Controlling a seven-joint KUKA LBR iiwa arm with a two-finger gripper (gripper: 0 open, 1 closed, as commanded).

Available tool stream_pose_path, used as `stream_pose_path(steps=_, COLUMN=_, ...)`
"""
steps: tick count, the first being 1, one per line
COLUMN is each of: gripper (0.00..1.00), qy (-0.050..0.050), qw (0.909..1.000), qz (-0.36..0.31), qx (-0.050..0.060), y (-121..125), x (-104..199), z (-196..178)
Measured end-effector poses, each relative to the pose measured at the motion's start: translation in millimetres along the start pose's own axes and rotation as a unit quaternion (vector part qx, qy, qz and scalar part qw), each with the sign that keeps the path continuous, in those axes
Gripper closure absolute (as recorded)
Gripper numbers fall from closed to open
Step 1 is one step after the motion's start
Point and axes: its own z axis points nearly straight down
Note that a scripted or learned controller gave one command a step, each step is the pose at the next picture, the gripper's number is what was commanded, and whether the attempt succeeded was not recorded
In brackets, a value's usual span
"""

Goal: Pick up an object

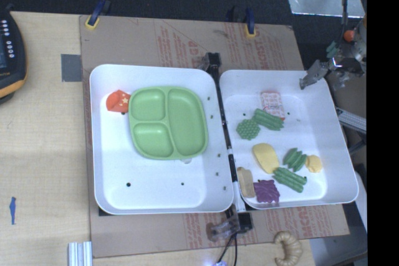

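Note:
The right bin (324, 134) holds several toy foods: a pink packet (272, 103), a green pod (268, 118), a round green knobbly piece (248, 129), a yellow piece (266, 157), a green pickle (295, 159), a small yellow lump (314, 164), a long green piece (290, 179), a purple piece (267, 191) and a tan stick (245, 182). My gripper (313, 75) hangs over this bin's far right corner, apart from all of them, with nothing seen in it. In the left bin (156, 196) lie a green divided plate (168, 123) and a red piece with a star (117, 101).
Both bins rest on a cardboard sheet (162, 40) held by clamps at the back (249, 25). A black and orange handset (9, 53) lies at the far left. A tan curled object (288, 247) sits in front of the right bin.

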Motion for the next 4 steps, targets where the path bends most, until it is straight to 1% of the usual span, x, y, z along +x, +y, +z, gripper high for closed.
stream_pose_path(steps=1, gripper=0.0, qy=0.003, qw=1.0, qz=-0.003, qx=0.006, y=-26, x=69, z=133)
stream_pose_path(steps=2, gripper=1.0, qy=0.0, qw=1.0, qz=-0.002, qx=0.001, y=-23, x=64, z=114)
stream_pose_path(steps=3, gripper=0.0, qy=0.0, qw=1.0, qz=-0.002, qx=0.001, y=-23, x=64, z=115)
stream_pose_path(steps=4, gripper=0.0, qy=-0.002, qw=1.0, qz=0.0, qx=-0.003, y=31, x=74, z=136)
